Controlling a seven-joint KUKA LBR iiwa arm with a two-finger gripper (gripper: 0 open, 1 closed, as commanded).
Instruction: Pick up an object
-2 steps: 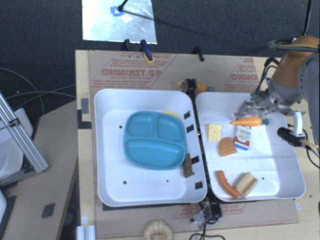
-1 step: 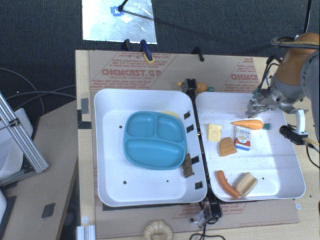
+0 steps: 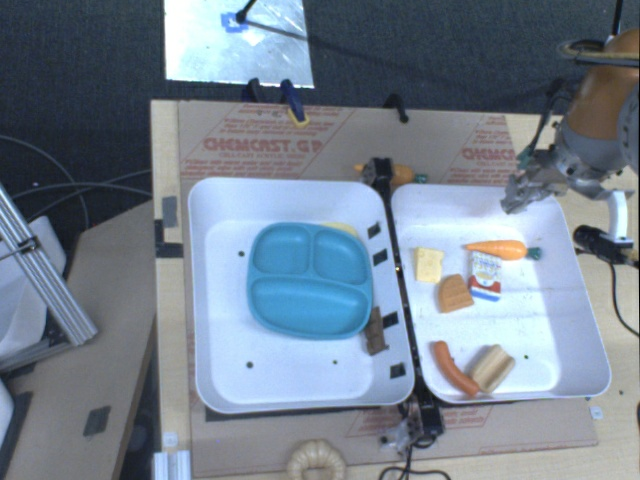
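The right bin (image 3: 570,313) holds several toy foods: a carrot (image 3: 497,250), a yellow cheese wedge (image 3: 429,265), a brown bread slice (image 3: 455,294), a small red, white and blue carton (image 3: 485,274), an orange sausage (image 3: 453,367) and a tan block (image 3: 492,366). My gripper (image 3: 522,194) hangs over the far edge of the right bin, up and to the right of the carrot, with nothing seen between its fingers.
The left bin (image 3: 225,268) holds a blue divided plate (image 3: 308,278), with a small brown piece (image 3: 375,333) by its right side. A yellow object (image 3: 400,175) lies behind the bins. A beige ring (image 3: 317,460) rests at the bench's front edge.
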